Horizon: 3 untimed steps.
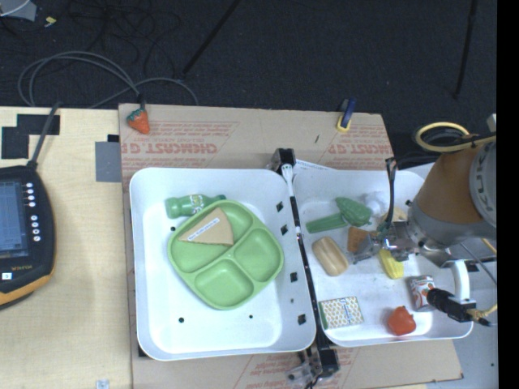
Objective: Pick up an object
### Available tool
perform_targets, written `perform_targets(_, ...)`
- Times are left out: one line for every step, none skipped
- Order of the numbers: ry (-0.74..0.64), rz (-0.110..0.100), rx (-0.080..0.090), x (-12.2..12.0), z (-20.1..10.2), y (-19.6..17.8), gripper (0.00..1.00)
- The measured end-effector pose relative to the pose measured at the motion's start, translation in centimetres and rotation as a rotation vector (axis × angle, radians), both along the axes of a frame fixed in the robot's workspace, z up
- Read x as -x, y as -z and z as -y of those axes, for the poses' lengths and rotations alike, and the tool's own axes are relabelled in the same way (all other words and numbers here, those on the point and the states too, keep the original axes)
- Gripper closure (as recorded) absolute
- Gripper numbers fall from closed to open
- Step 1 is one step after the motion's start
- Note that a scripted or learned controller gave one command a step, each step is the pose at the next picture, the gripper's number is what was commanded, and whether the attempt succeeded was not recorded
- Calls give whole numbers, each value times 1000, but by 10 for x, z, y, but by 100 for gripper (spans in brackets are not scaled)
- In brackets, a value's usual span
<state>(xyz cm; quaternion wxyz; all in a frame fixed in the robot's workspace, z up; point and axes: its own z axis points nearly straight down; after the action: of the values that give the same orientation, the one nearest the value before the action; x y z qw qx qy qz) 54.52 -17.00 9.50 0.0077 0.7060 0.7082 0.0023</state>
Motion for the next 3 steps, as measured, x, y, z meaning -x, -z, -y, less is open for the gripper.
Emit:
perform_targets(2, 15, 6, 62, 27, -2, 0)
perform_targets(10, 22, 15, 60, 32, -16, 100)
perform_targets(14, 21, 14, 60, 33, -25, 100)
